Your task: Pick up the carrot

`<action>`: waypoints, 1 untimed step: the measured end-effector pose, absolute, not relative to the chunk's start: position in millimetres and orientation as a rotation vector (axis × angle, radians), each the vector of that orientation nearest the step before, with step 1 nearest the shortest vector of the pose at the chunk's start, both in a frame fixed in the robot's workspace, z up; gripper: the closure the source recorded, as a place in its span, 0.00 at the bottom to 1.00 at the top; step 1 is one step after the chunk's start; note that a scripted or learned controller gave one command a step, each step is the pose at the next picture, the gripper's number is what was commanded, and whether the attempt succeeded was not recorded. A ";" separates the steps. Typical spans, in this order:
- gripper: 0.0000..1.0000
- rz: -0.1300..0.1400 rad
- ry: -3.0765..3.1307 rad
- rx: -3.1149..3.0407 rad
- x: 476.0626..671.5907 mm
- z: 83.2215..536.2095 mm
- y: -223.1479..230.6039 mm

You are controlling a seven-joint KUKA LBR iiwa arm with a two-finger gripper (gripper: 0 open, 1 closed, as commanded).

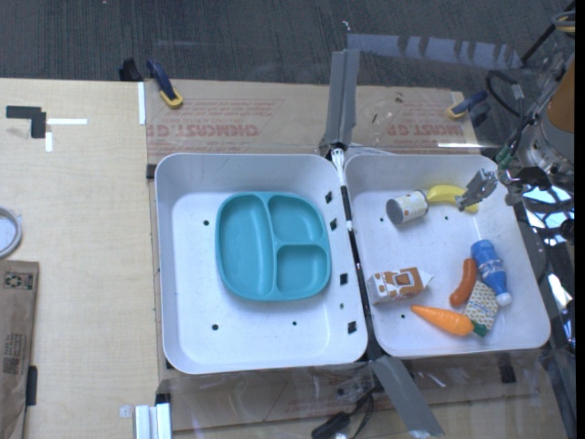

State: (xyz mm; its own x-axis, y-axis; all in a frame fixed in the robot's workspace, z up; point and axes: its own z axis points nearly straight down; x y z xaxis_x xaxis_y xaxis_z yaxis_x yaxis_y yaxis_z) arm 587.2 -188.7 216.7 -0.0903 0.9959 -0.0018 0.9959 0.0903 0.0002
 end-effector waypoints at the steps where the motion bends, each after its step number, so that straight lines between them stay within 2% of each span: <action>1: 0.00 -0.001 2.682 1.640 501.3 168.2 -192.7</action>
State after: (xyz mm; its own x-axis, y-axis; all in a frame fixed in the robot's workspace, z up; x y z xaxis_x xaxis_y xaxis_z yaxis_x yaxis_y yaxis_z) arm 501.3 -192.7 168.2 -0.4560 0.8900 0.0017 0.8900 0.4560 -0.0015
